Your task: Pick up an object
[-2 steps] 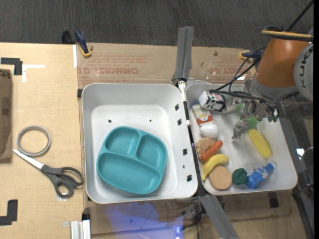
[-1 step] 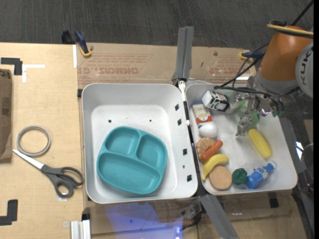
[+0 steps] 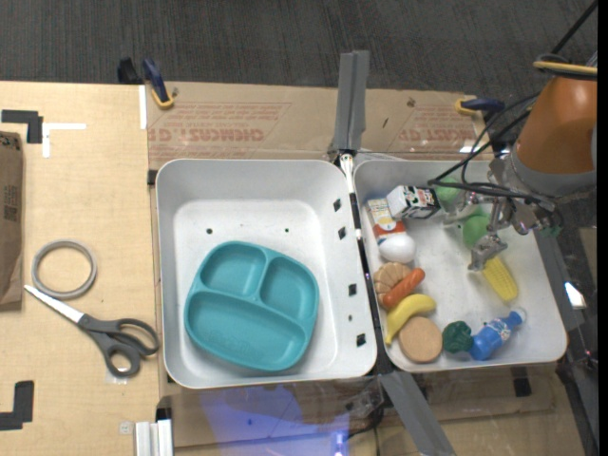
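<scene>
My gripper (image 3: pixel 490 247) hangs over the right bin (image 3: pixel 541 354), with the corn cob (image 3: pixel 501 277) just below its tip and a green piece (image 3: pixel 468 227) close on its left. Left of that lies bare white floor, open room, until the column of egg (image 3: pixel 397 247), carrot (image 3: pixel 407 284), banana (image 3: pixel 408 312) and round cookie (image 3: pixel 421 339) along the far wall. Toward the near edge, broccoli (image 3: pixel 457 336) and blue bottle (image 3: pixel 494 335) crowd the corner.
</scene>
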You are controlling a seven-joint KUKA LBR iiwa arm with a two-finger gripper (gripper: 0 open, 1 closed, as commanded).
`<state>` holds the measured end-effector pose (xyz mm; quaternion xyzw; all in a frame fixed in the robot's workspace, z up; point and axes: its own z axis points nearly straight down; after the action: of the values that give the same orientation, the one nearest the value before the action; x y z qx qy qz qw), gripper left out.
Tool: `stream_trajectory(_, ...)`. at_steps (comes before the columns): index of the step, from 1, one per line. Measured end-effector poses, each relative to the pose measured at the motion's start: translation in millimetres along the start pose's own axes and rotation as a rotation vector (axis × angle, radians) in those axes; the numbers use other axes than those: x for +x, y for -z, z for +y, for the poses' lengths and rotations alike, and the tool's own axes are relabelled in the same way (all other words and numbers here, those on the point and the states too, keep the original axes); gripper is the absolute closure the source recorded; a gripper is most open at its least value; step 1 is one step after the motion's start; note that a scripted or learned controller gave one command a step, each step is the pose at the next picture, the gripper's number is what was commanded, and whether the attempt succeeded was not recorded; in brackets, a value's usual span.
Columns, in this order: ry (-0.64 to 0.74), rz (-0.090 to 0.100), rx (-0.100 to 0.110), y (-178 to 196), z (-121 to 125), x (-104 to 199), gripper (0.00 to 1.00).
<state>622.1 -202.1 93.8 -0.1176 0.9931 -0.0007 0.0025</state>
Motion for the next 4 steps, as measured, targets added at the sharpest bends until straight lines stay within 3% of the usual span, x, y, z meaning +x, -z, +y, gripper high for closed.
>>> stream_trajectory(1, -0.005, 0.001, 0.000, -0.4, 6.3, 31.9, 0.00)
stream_trajectory(2, 0.051, 0.030, -0.015, -5.5, -8.2, -29.7, 0.00)
stream_trajectory(3, 0.036, 0.000, -0.001, -0.5, -21.7, -5.4, 0.00)
stream_trajectory(4, -0.014, 0.001, -0.001, -0.7, -5.6, 60.2, 0.00)
